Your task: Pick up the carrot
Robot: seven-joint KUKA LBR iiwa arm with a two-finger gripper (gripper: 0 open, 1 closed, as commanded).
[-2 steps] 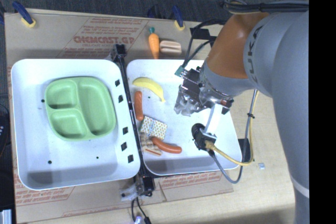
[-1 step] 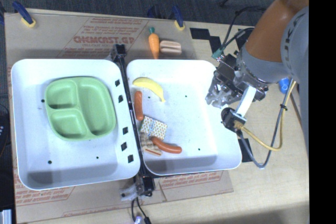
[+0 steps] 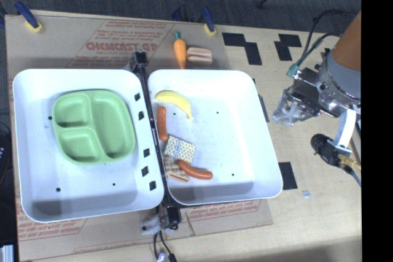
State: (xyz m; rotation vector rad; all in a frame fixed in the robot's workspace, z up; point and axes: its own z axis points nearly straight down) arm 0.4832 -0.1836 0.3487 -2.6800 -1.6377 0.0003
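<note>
- Camera view, looking down on a worktop [image 3: 307, 205] with two shallow white bins side by side.
- The carrot [image 3: 179, 51], orange with a green top, lies on the worktop just behind the right bin [image 3: 245, 132], outside it, beside a small sandwich [image 3: 199, 56].
- The left bin [image 3: 37, 150] holds a green divided plate [image 3: 93, 126].
- In the right bin, near its left wall: a banana [image 3: 174, 100], two sausages [image 3: 162, 123] [image 3: 195, 171] and a patterned packet [image 3: 178, 149].
- The arm [image 3: 347, 52] reaches in from the right; its claw [image 3: 290, 111] sits over the bare worktop right of the right bin, well apart from the carrot. Whether the claw is apart or together cannot be told.
</note>
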